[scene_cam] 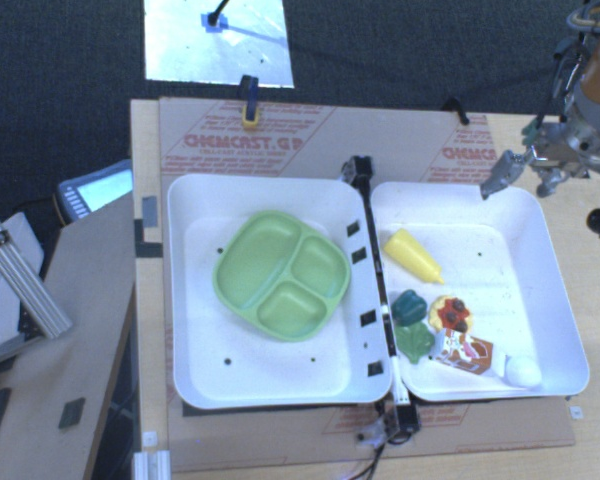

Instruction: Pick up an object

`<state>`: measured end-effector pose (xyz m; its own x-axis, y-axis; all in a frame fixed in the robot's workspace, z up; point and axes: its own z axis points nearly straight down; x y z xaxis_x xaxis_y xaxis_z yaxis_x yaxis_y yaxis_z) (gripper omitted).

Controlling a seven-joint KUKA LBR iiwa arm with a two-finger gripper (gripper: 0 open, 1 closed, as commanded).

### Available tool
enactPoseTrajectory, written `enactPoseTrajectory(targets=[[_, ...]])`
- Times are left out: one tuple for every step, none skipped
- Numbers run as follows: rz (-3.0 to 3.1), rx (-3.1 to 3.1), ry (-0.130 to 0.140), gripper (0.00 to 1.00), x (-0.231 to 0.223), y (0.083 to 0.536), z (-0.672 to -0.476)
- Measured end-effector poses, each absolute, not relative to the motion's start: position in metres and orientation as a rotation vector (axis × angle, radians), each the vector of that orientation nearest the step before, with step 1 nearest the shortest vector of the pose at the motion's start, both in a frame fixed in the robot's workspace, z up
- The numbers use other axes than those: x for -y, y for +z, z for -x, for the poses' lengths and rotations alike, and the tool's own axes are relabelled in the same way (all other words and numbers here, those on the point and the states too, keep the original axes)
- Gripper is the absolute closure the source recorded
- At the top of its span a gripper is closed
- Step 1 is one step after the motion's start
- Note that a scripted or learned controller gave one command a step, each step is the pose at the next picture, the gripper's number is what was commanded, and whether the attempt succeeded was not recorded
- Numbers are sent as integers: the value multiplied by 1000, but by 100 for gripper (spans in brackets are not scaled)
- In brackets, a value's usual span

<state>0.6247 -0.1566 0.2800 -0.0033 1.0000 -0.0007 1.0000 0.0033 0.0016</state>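
Brown cardboard point(280, 133) under the two bins is showing red "CHEMCAST" lettering, partly covered. At lower right, a yellow cone-shaped toy point(412, 254) is lying in the right bin point(540, 268), above green pieces point(412, 326) and a red-orange item point(458, 334) too blurred to identify. At upper right, the gripper point(528, 173) is hanging spread, holding nothing, its arm cut off by the frame.
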Motion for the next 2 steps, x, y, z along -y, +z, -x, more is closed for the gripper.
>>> enactPoseTrajectory(targets=[[-2220, -2224, -1, 0, 152, 236, -620], [-2221, -2223, -1, 0, 152, 191, -613]])
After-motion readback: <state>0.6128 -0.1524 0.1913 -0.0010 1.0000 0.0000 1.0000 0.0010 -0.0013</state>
